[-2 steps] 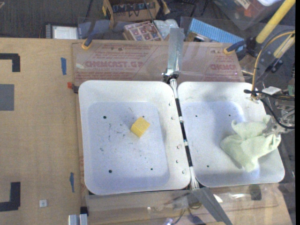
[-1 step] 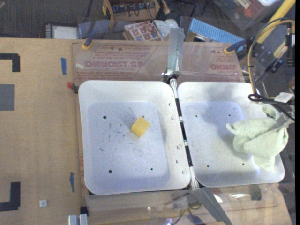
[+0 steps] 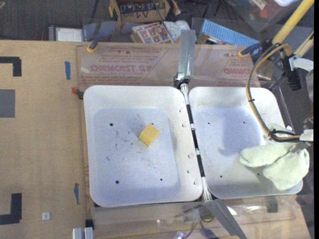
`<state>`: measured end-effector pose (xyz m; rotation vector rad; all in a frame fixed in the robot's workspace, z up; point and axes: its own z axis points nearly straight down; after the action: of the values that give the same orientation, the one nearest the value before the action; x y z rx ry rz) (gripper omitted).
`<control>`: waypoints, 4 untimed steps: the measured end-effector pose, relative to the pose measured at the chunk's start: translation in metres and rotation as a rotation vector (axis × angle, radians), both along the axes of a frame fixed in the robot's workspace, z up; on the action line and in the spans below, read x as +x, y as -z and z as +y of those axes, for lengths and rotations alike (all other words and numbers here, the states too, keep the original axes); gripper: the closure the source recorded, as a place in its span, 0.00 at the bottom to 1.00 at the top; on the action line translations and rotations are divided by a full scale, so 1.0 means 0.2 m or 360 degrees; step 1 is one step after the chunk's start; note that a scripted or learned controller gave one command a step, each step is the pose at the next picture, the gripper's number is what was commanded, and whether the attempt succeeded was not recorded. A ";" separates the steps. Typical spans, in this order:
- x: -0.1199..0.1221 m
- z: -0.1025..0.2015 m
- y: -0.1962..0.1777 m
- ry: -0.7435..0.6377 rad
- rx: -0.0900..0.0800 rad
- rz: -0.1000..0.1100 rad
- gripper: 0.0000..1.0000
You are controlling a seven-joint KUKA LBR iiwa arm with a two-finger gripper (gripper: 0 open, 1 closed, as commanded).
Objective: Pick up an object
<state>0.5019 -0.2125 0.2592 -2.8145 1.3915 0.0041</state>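
Yellow block (image 3: 149, 135) sits mid left bin (image 3: 94, 148); pale cloth (image 3: 277, 162) at right bin's (image 3: 224, 183) 4 o'clock; gripper (image 3: 302, 138) state can't tell.

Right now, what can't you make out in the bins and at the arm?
- Gripper: blurred at the camera view's right edge, so whether it grips the pale green cloth is unclear.
- Cloth: its far end is cut off by that edge.
- Yellow block: too small to tell its material.
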 end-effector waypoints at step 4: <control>0.00 0.03 0.05 -0.0832 -0.0001 -0.0010 1.00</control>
<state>0.5025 -0.2065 0.2484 -3.0770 0.6168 -0.0041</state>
